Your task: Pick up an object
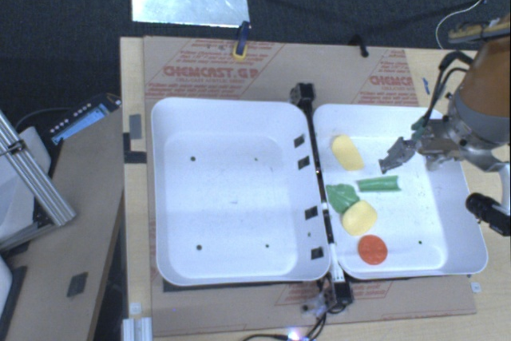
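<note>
The hand hangs over the right bin, just above the green stick; nothing is seen between its fingers, and how far they are parted cannot be told. The stick lies flat and clear of its neighbours. It appears light, stiff and smooth; a grip across its middle seems best.

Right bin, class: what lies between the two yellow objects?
In the camera view, a green leafy piece lies between the upper yellow object and the lower yellow object, touching the lower one.
</note>
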You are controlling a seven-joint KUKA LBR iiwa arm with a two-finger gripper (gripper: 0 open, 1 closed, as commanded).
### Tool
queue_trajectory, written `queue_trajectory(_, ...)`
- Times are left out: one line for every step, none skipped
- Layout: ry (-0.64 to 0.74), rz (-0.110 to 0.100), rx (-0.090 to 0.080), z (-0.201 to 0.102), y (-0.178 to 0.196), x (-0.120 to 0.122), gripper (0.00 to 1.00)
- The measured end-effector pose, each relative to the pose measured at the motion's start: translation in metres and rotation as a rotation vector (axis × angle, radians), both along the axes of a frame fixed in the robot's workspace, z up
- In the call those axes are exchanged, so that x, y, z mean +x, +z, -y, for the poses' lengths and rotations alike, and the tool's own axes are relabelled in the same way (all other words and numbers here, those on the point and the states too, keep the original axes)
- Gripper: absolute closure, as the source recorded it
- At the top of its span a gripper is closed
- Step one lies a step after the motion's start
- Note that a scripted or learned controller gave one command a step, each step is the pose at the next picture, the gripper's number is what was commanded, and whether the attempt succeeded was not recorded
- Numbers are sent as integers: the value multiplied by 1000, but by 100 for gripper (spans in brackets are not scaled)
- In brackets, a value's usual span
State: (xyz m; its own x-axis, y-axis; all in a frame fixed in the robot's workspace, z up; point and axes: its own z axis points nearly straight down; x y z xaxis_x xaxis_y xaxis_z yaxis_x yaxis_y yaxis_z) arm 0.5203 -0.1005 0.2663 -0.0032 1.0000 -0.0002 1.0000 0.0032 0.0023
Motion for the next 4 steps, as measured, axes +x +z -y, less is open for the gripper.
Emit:
queue_trajectory(2,3,0,0,11,1,100)
queue_trajectory(4,21,-4,-8,268,37,100)
queue_trajectory(4,2,0,-30,270,49,100)
queue_trajectory(4,2,1,-58,269,54,100)
